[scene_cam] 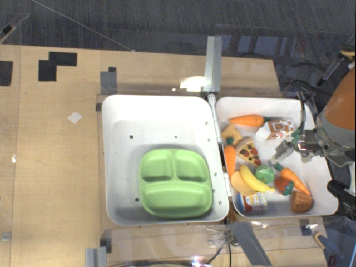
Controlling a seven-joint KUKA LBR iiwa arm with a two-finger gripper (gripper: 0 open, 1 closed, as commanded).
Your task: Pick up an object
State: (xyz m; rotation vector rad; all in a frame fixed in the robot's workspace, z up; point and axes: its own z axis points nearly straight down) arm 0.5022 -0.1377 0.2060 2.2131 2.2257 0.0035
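Seen from above at a slant: two shallow white bins side by side on a pale wooden bench [50,149]. In the left bin [119,115], one thing: a light green plate [176,183] with three compartments, lying flat toward the near edge. In the right bin [328,204], a jumble of about ten toy foods. Three orange carrots: one [246,120] lying crosswise near the far edge, one [230,158] lengthwise against the left wall, one with a green top [293,181] slanting toward the near right corner. One yellow banana [255,179], curved, in the middle toward the near edge, touching a small green piece [266,174] just to its right. One pizza slice [248,152] with dark red spots, left of centre, beside the lengthwise carrot. One white packet with brown print [278,129] near the far edge, right of the crosswise carrot. One brown rounded piece [301,203] in the near right corner. One can with a label [253,202] at the near edge, partly under the banana. One tan lump [231,132] near the far left corner, too small to name. Reaching in from the right edge, one grey arm with an orange band [340,102], wrist turned leftward over the right bin's right wall. At its tip, the gripper [281,151], metal grey, over the middle of the right bin, between the white packet and the green piece, near the green-topped carrot. Spread or pressed together: impossible to tell at this size. No toy visibly pinched in it.
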